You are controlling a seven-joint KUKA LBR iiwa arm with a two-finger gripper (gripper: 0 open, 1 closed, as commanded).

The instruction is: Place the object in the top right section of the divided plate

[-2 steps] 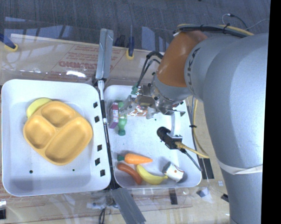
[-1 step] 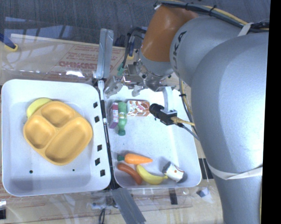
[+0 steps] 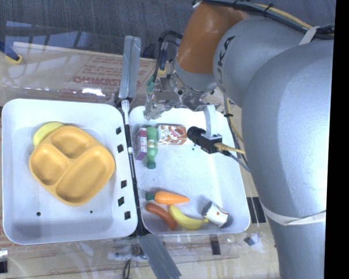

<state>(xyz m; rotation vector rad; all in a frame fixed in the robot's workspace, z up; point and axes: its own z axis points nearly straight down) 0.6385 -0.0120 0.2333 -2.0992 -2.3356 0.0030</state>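
1. The grey two-finger gripper point(image 3: 154, 106) hangs at the far edge of the right shallow white bin point(image 3: 234, 167); whether it is open or closed I cannot tell.
2. Just below it lie a green plastic bottle point(image 3: 151, 148) and a purple packet point(image 3: 142, 141), long axes running toward the camera — which is the task's object is unclear.
3. The yellow divided plate point(image 3: 72, 163) sits in the left white bin point(image 3: 15, 216), well apart — leftward.

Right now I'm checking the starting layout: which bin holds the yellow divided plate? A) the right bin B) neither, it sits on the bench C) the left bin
C: the yellow divided plate lies in the left bin, while the toy carrot and banana lie in the right bin.
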